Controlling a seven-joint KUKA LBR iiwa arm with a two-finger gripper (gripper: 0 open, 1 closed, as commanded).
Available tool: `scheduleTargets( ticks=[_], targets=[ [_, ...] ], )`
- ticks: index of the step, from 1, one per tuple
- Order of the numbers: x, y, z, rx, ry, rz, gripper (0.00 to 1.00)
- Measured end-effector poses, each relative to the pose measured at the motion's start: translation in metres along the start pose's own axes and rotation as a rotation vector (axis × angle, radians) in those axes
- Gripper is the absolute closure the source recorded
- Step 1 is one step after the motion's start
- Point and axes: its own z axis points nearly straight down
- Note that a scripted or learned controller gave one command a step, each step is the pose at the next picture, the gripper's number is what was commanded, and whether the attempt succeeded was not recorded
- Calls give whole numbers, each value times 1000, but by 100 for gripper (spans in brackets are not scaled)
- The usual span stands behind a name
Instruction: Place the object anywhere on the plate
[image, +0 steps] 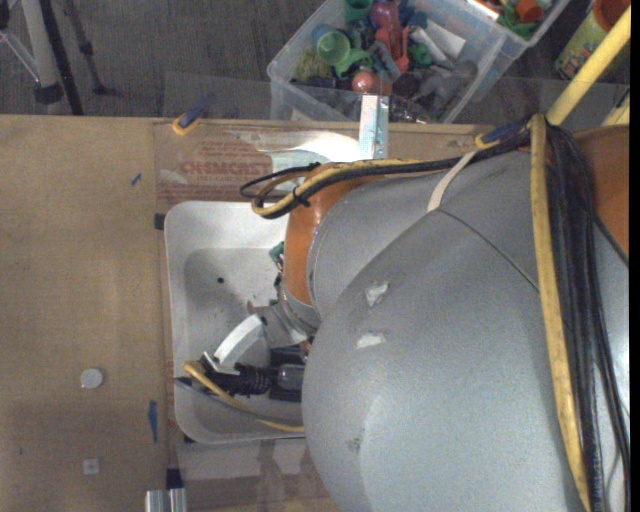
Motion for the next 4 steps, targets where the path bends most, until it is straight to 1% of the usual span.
scheduleTargets(
  ticks=[1,2,3,4],
  targets=[
    [0,1,-9,0,0,2,100],
    [67,4,17,-1,2,-39,100],
    [127,29,48,0,2,-79,100],
    [118,24,72,2,9,199,100]
  ],
)
